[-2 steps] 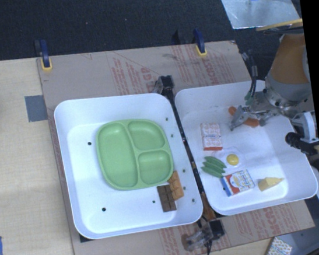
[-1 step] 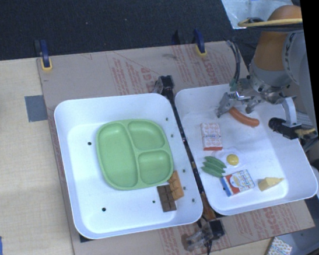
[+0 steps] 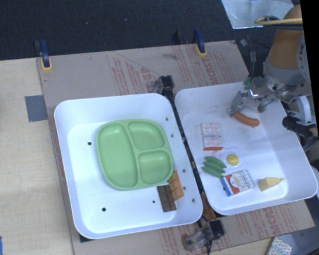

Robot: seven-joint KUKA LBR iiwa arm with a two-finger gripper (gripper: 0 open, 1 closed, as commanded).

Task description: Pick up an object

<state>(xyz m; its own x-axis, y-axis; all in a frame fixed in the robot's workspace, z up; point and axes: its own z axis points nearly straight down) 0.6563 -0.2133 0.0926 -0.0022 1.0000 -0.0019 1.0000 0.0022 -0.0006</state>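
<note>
Camera view looks down on two shallow white bins of smooth, glossy plastic with rounded corners, set side by side on a brown cardboard sheet.

Left bin (image 3: 76, 165) holds a pale green plate (image 3: 133, 153), a matte, rounded square moulded into three compartments. At that plate's lower right corner lie two small flat brown blocks (image 3: 171, 192), one darker than the other.

Right bin (image 3: 281, 154) holds the small toy foods. A hot dog (image 3: 246, 119), an orange-red, smooth, sausage-shaped piece, lies in the upper part of the bin; its long axis runs from upper left to lower right. The gripper (image 3: 252, 100) sits just above the hot dog's upper-left end, its metallic fingers spread apart and nothing between them.

Below lie a flat white and red packet (image 3: 211, 135), a ridged green pea pod (image 3: 213, 165) lying aslant, a small round yellow piece (image 3: 232, 158), a flat carton (image 3: 238, 182) printed in red, white and blue, and a pale yellow wedge (image 3: 270, 182) with its tip pointing right. These pieces cluster in the lower middle of the bin, apart from the hot dog.
</note>
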